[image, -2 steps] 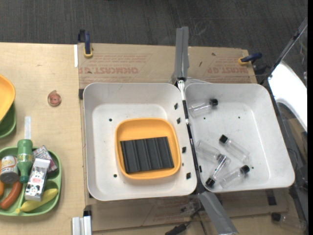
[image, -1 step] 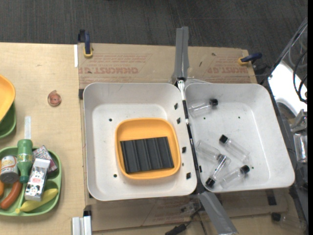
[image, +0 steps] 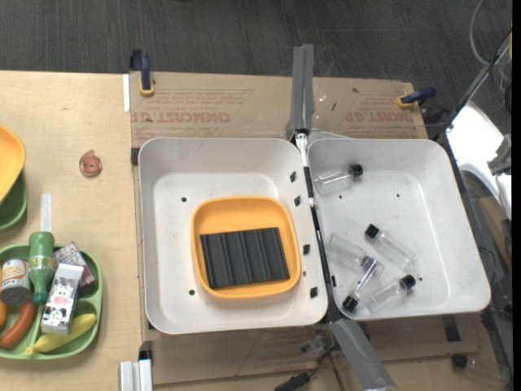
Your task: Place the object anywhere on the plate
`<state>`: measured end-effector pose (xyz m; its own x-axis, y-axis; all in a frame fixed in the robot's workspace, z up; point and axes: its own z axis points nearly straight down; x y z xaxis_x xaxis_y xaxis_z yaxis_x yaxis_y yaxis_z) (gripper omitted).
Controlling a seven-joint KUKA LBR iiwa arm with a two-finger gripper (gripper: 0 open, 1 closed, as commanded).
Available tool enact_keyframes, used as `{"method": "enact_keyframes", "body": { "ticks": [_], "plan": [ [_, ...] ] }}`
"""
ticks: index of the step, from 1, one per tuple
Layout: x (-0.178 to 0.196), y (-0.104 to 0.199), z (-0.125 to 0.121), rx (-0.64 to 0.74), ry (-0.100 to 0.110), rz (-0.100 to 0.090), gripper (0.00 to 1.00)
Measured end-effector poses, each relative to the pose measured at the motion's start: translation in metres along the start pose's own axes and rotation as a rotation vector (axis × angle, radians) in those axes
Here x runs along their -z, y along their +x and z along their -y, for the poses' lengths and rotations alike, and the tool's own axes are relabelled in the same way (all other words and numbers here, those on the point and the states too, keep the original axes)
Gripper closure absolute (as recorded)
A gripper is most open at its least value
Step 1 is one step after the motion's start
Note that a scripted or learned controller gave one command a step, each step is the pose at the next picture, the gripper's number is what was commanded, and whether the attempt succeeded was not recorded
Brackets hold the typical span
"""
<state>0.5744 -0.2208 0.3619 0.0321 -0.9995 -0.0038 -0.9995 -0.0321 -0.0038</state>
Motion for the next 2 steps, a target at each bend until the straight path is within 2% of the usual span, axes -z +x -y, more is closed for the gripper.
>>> {"method": "enact_keyframes", "body": {
  "ticks": [1, 2],
  "plan": [
    [0.079, -0.007, 0.06, 0.2, -0.001, 0.001, 1.0],
    [0.07, -0.013, 0.086, 0.52, -0.001, 0.002, 1.0]
  ]
}}
